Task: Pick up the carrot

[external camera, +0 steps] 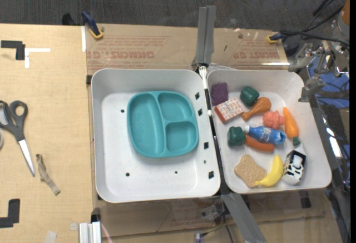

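By the right bin's [311, 142] right wall lies the carrot [290, 121]; gripper state untellable.

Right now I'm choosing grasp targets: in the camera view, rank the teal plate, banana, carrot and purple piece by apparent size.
1. Teal plate, by far the largest.
2. Banana.
3. Carrot, close to the banana, so that order is unsure.
4. Purple piece.

left bin [105, 142]: teal divided plate [163, 124] | right bin [318, 175]: purple piece [219, 92], red-and-white box [229, 109], two dark green pieces [249, 94] [236, 136], drumstick [257, 107], pink item [273, 119], blue bottle [267, 135], bread slice [250, 170], banana [271, 172], black-and-white carton, possibly milk [295, 166] | bench left: scissors [16, 128]
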Tool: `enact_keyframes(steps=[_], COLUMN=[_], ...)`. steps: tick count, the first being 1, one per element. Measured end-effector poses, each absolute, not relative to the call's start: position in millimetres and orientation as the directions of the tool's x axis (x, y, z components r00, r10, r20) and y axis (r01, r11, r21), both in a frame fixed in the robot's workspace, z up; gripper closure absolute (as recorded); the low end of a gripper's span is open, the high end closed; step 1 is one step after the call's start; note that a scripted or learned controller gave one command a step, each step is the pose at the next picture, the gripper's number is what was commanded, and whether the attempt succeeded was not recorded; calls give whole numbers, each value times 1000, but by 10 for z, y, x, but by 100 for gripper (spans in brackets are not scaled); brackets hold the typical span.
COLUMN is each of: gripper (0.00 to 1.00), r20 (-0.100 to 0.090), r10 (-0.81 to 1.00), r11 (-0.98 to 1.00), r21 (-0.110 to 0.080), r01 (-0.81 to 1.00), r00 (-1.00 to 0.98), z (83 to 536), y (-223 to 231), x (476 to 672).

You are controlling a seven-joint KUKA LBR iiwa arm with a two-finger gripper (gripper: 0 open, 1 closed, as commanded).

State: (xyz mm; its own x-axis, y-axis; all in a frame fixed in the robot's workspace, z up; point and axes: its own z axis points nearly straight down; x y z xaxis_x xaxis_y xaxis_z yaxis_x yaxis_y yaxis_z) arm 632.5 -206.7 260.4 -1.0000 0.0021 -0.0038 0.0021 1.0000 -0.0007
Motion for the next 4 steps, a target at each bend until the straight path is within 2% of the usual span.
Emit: enact_keyframes(steps=[1,2,3,4], gripper=[0,0,100,100], r20=[-4,-4,-16,-5], r10=[121,224,221,309], r11=[993,975,975,951], r21=[0,0,-1,1], r01=[121,224,221,309], r00=[-993,-975,-975,-951], z=[1373,936,1080,1719], y=[-2203,-2198,-2196,-1539], x=[6396,6212,6249,6299])
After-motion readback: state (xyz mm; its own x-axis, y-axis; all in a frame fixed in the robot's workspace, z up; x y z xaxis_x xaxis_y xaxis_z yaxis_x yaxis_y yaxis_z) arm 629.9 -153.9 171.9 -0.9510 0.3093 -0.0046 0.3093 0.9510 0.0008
